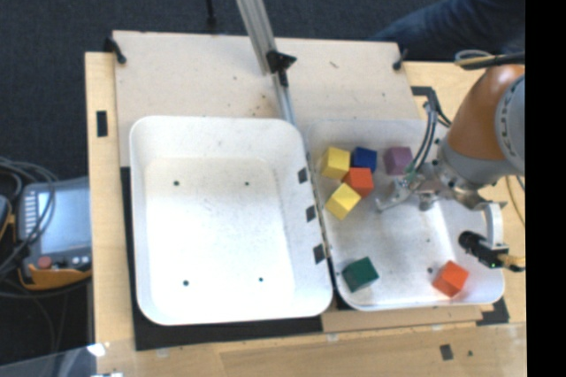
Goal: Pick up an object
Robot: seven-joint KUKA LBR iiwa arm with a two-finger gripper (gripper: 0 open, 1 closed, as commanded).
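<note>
Hand (409,189) sits low in the right bin (389,300), just beside the purple cube (399,159); you can't tell its opening or any hold from here. Cube looks light, rigid, smooth. Grip opposite flat faces; red cube (359,180) and blue cube (363,158) crowd its left.

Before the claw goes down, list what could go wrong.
1. The yellow block, blue block, orange block and second yellow block sit packed together, so a grab may nudge neighbours or catch two.
2. The claw hangs beside the purple block, which it might bump.
</note>
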